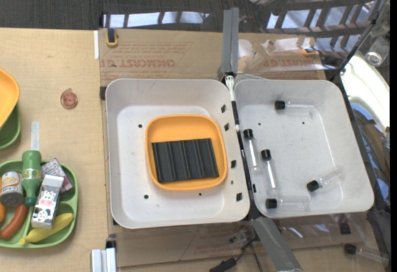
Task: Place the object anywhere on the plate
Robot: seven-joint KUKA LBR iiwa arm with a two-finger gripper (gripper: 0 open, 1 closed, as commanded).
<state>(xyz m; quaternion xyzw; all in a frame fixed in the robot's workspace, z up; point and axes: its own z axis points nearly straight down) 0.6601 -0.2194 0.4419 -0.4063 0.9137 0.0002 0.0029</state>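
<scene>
An orange plate [185, 126] with rounded corners lies in the middle of the left bin [127, 159]. A dark grey ribbed pad [186, 160] covers most of the plate. In the right bin [347, 140] lie several clear tubes with black caps: one near the back [293, 105], two along the left wall [251, 148] [269, 170], one at the front [286, 204] and one at the front right [324, 181]. All the tubes lie flat and apart from the plate.
A green tray [62, 227] of toy food and a bottle sits at the far left, beside an orange bowl [7, 100] and a small pink disc [69, 99]. A grey post [230, 41] rises behind the seam between the bins. Metal framing [322, 16] runs along the back right.
</scene>
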